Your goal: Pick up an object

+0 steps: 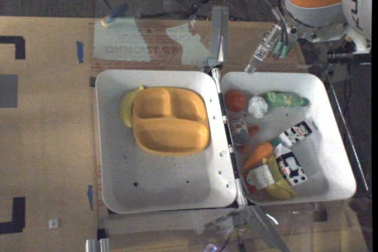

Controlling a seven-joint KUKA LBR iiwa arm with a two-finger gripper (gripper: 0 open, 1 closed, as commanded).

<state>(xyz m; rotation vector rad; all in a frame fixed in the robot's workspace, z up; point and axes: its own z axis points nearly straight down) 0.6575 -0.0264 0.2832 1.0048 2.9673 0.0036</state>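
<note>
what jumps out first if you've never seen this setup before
The big orange divided plate in the left bin draws the eye first, with a yellow banana poking out from under its left edge. Next comes the clutter in the right bin: a red tomato, a green bottle and a carrot. The gripper hangs above that bin's far edge.

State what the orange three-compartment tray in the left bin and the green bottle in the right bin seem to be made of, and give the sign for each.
The orange three-compartment tray looks like moulded plastic, matt: one even colour, rounded edges. The green bottle seems plastic with a slight sheen; a pale highlight runs along it, though blur leaves this open.
</note>
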